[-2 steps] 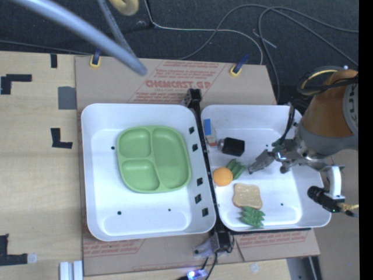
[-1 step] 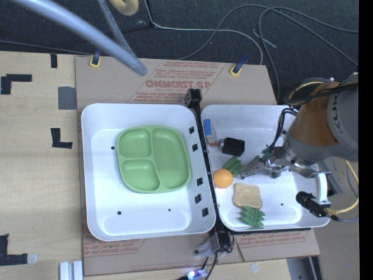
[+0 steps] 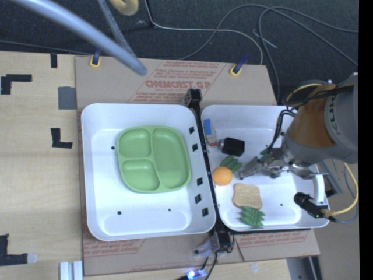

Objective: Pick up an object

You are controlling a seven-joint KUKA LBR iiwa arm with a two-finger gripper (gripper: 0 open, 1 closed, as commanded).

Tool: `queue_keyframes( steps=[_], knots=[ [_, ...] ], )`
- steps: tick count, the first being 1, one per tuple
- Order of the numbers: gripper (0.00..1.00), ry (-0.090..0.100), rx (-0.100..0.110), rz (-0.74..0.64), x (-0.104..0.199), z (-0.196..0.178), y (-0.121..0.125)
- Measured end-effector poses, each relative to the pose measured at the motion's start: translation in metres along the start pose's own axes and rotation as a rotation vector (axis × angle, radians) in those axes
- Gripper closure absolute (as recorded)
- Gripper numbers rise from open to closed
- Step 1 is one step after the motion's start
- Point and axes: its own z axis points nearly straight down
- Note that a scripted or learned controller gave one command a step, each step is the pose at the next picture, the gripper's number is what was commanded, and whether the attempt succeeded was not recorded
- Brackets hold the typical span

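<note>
Across the bench, cardboard (image 3: 175, 80) underlies two white bins. Left bin (image 3: 99, 156) holds a green divided plate (image 3: 154, 158) at its centre, with bare floor around it. Right bin (image 3: 262, 118) holds an orange ball (image 3: 222, 176), a bread slice (image 3: 247, 196), a green leafy piece (image 3: 252, 216) and a black block (image 3: 232, 146). Gripper (image 3: 249, 169) sits low beside the ball; whether its jaws are spread cannot be told.

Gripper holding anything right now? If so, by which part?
Nothing visibly held. The gripper hovers low in the right bin, near the orange ball and bread slice.
</note>
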Motion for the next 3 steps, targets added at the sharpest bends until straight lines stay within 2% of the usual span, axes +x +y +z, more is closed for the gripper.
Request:
queue_keyframes(
  steps=[1,3],
  knots=[
    [1.00,-0.002,-0.003,0.000,0.000,-0.011,0.000],
    [1.00,-0.001,-0.004,0.000,-0.010,-0.124,0.007]
  ],
)
